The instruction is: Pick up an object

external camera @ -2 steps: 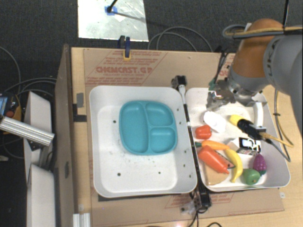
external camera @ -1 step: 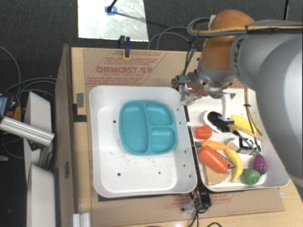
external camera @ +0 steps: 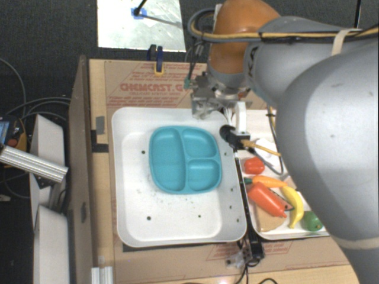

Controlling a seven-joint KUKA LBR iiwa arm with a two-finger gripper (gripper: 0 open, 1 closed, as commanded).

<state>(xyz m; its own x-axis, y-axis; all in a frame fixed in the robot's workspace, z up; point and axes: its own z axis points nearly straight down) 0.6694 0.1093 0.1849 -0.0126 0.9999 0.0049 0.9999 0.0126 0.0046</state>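
Brown table [external camera: 95,176] against a dark floor, lit from above.
Printed cardboard sheet [external camera: 142,81] spread flat over the tabletop, red lettering near its far edge, a blue-and-yellow clamp [external camera: 156,59] gripping that edge. Beyond, a pale reflective sheet [external camera: 142,16] lying on the black floor [external camera: 41,22]. At left, black cables [external camera: 23,108] looping past a ribbed aluminium bar [external camera: 32,163] and white blocks [external camera: 47,135].

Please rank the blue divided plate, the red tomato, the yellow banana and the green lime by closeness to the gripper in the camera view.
From the gripper:
1. Blue divided plate, left bin, just below-left.
2. Red tomato, right bin, upper part; too close to the plate to call.
3. Yellow banana, right bin, lower.
4. Green lime, right bin's near corner.
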